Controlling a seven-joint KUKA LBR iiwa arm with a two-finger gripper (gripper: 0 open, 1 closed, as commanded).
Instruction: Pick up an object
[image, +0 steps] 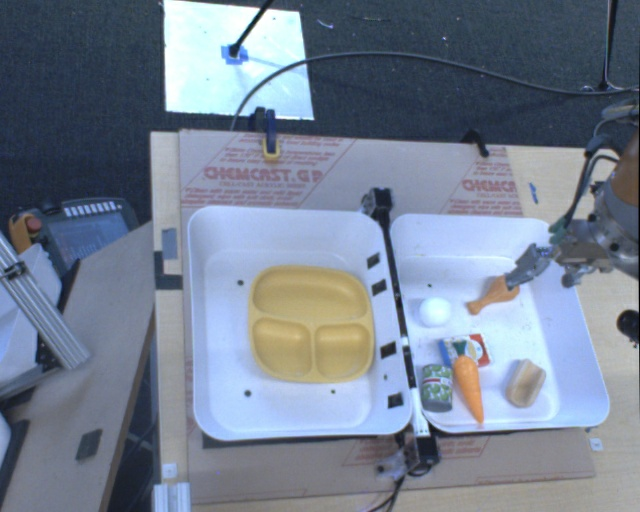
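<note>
**Crowded right bin, loose grip risk**

Your left bin (215, 300) carries a yellow divided plate (308, 322), well apart from the action. In the right bin (570, 330) lie a white ball (434, 311), a small can (437, 387), a carrot (468, 385) and a tan block (525, 382). The gripper (527, 268) hangs at an orange piece (493, 295), touching its upper end; I cannot tell whether it is spread or pinching. A grip that far out on the end could let the piece swing or slip free on lifting.

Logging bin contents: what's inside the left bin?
The left bin holds a yellow compartment tray, its sections bare. Whatever lies beneath the tray is covered.
</note>
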